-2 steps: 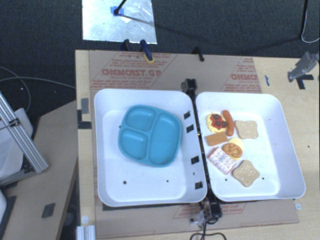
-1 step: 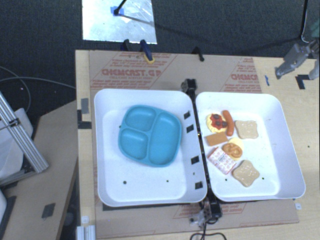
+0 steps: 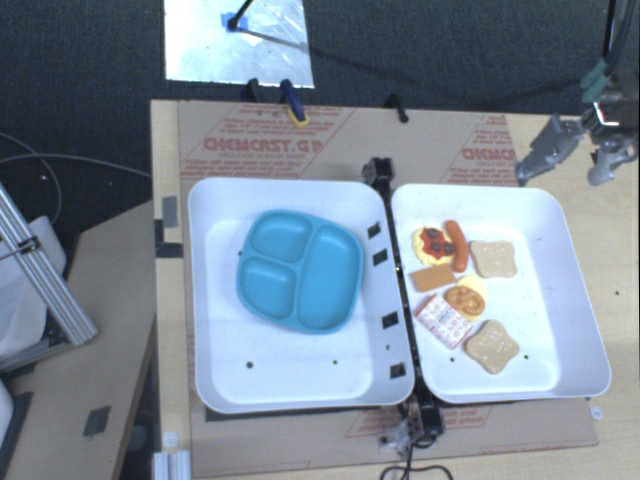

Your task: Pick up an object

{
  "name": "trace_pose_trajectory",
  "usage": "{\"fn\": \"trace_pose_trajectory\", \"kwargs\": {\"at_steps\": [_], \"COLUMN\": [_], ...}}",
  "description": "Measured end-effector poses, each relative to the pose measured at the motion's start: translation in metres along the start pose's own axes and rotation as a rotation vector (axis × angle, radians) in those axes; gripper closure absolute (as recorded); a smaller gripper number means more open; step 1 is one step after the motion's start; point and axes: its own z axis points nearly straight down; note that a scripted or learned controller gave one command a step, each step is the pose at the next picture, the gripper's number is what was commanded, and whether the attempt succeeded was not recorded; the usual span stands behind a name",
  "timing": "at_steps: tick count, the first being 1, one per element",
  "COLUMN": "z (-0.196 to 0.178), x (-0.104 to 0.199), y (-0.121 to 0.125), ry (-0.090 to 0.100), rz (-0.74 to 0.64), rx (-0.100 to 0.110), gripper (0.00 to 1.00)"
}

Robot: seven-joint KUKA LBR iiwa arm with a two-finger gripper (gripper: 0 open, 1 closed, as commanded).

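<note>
The right bin (image 3: 570, 268) holds a cluster of toy foods: a small pizza piece (image 3: 433, 244), a red sausage (image 3: 458, 245), a bread slice (image 3: 493, 259), a brown slab (image 3: 433, 279), a round orange piece (image 3: 465, 300), a pink-and-white packet (image 3: 443, 321) and a second bread slice (image 3: 491, 346). My gripper (image 3: 575, 160) hangs above the bench beyond the right bin's far right corner, well clear of the food. Its two grey fingers (image 3: 545, 152) are spread open with nothing between them.
The left bin (image 3: 215, 268) contains a blue divided plate (image 3: 300, 270). A black divider (image 3: 392, 268) runs between the two bins. A shiny sheet (image 3: 237, 28) lies past the bench's far edge, and cables cross the dark floor behind it.
</note>
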Motion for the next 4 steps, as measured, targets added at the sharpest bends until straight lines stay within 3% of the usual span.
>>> {"fn": "trace_pose_trajectory", "kwargs": {"at_steps": [1, 2, 3, 4], "z": [-0.011, 0.059, 0.187, 0.144], "x": [-0.003, 0.111, 0.187, 0.069], "y": [0.002, 0.002, 0.001, 0.031], "ry": [-0.001, 0.000, -0.003, -0.005], "rz": [0.001, -0.006, -0.002, 0.021], "rx": [-0.003, 0.007, 0.015, -0.004], "gripper": [1.00, 1.00, 1.00, 1.00]}}
